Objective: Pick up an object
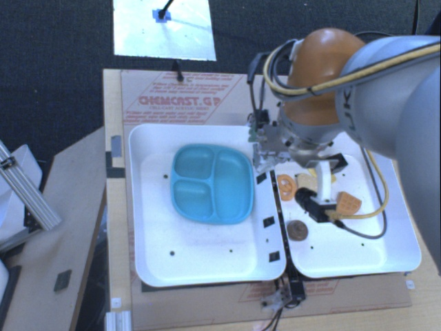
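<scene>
Two white bins: blue sectioned plastic plate (211, 183) left; pretzel-shaped snack (285, 185), waffle wedge (348, 203), brown disc (298, 229) right. Gripper (320, 185) low over the snacks; grasp cannot be told, so nothing visibly lifted yet.

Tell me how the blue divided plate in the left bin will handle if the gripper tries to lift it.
The blue plate looks like moulded plastic, so probably stiff and light. It lies flat with a low rounded rim, likely giving little to grip and letting it slide on the left bin. Being wide, it would probably tilt if lifted by one edge.
</scene>
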